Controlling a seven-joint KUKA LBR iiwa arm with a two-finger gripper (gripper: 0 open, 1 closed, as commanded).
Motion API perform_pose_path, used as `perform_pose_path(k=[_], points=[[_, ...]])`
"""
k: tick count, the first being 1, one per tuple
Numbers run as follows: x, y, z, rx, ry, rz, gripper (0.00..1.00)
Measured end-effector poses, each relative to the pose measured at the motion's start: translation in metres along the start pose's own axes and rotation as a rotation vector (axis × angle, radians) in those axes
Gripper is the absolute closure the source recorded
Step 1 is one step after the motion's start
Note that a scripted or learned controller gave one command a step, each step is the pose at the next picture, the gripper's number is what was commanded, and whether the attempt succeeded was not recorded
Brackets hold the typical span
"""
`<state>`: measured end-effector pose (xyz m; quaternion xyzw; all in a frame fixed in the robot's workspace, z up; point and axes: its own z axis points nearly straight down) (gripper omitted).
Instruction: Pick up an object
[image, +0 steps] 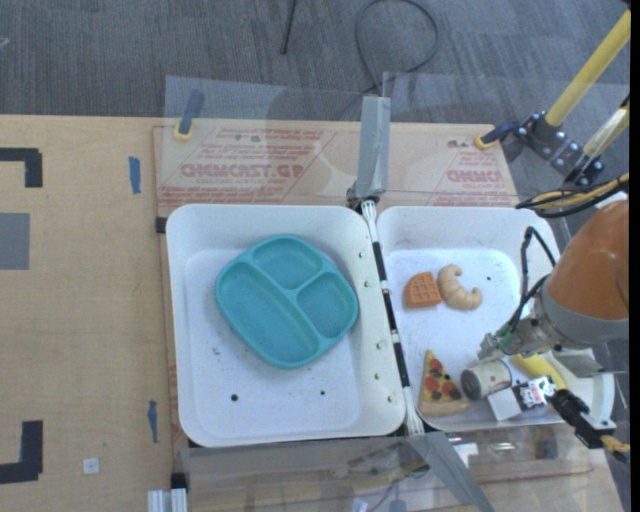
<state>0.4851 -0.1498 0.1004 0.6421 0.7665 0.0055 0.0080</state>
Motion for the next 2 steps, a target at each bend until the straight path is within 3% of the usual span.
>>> perform_pose_path(k=[1, 2], points=[[0.0, 0.0, 0.0, 0.001, 0.0, 0.001, 0.0], [0.036, 0.004, 0.01, 0.007, -0.003, -0.153, 0.0]])
